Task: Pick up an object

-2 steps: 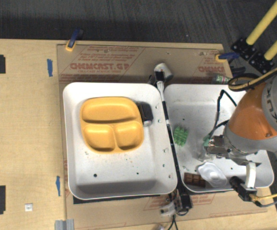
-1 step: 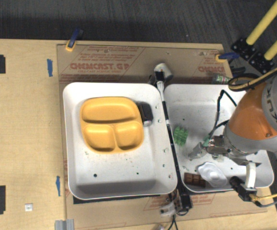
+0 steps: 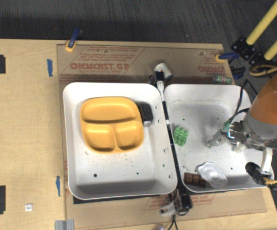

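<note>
Bench: two shallow white bins are set side by side on a brown cardboard sheet, which lies on a pale wooden bench top.

Left bin (image 3: 76, 143): a yellow divided tray (image 3: 112, 123) with three compartments is held in its upper half. A small dark object (image 3: 145, 113) is seen touching the tray's right edge, close to the wall shared by the two bins.

Right bin (image 3: 195, 104): three loose things are held here. A green block (image 3: 180, 134) lies near the left wall, about midway down. A clear, whitish plastic piece (image 3: 212, 173) rests near the front wall, and a brown bar (image 3: 194, 179) is placed just beside it on its left, against the front wall.

Arm (image 3: 271, 110): the grey arm with its orange band is seen at the right edge, reaching in over the right side of the right bin.

Gripper (image 3: 216, 139): it is positioned low over the right bin's floor, right of the green block and above the clear piece, apart from both. Its fingers are blurred and partly hidden by the wrist, so whether they are open or closed cannot be told; nothing appears to be held between them.

Objects to pick: all are seen lying in the bins, none lifted.
</note>
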Tool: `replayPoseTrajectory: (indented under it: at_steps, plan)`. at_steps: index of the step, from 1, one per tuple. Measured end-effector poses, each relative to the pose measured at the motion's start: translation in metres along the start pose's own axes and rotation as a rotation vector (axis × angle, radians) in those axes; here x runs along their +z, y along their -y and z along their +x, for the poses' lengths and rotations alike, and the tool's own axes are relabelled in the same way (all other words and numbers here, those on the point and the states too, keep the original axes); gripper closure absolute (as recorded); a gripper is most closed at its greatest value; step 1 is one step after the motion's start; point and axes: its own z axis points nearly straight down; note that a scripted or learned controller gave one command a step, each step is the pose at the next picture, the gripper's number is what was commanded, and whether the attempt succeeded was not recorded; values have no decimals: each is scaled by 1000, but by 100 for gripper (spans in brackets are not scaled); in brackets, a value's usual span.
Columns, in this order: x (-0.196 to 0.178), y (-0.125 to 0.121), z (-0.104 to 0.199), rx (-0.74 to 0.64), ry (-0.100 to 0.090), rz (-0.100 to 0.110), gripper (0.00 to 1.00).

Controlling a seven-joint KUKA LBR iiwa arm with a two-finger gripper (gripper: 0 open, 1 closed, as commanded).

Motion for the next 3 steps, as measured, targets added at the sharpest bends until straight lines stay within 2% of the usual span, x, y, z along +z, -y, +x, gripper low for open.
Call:
replayPoseTrajectory:
  at_steps: [1, 2, 3]
  plan:
    - [8, -30, 12, -51, 0, -2, 0]
    - [8, -48, 15, -306, 1, -3, 0]
    - [8, -8, 69, -458, -1, -1, 0]
